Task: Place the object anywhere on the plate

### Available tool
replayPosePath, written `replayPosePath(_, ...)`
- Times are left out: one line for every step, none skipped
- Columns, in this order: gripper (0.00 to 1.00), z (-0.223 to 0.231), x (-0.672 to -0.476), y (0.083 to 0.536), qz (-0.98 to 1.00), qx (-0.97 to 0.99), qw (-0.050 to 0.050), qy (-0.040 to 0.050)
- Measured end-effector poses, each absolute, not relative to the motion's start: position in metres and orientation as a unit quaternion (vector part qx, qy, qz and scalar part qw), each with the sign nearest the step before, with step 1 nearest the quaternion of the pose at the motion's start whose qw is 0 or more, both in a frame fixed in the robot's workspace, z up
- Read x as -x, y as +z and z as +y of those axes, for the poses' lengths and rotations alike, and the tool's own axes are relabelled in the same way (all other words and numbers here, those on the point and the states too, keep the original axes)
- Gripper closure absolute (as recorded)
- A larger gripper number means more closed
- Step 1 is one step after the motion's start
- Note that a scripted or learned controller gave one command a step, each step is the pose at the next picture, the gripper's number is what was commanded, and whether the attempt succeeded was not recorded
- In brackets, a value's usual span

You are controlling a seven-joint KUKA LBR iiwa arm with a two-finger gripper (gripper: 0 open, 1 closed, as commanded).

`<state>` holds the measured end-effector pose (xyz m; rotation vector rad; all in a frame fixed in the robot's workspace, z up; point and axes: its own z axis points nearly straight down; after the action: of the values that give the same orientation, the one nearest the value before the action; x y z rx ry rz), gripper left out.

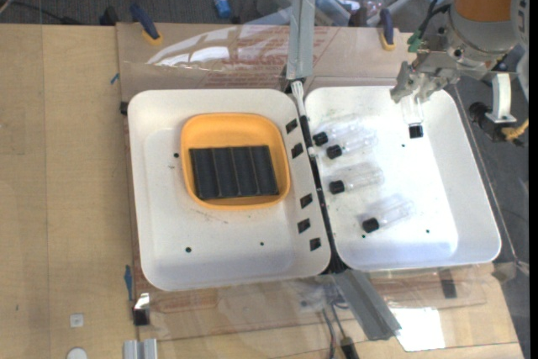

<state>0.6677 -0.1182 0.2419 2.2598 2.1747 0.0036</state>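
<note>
Camera view shows you five clear bottles [357, 178] in the right bin [471, 206], one held between the closed fingers of the gripper [414, 115], and one orange plate [235, 126].

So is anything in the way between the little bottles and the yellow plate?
Yes. The raised divider where the two bins meet runs between the clear bottles in the right bin and the yellow plate in the left bin. A dark ridged block already lies on the plate.

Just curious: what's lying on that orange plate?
A dark ribbed slab lies flat on the orange plate, covering most of its floor; what is beneath it is hidden.
</note>
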Motion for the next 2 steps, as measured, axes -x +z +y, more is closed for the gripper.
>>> replayPosePath(1.00, -0.109, -0.668, 0.263, 0.778, -0.629, 0.003, 0.0014)
replayPosePath(1.00, -0.121, -0.668, 0.280, 0.811, -0.586, 0.003, 0.0012)
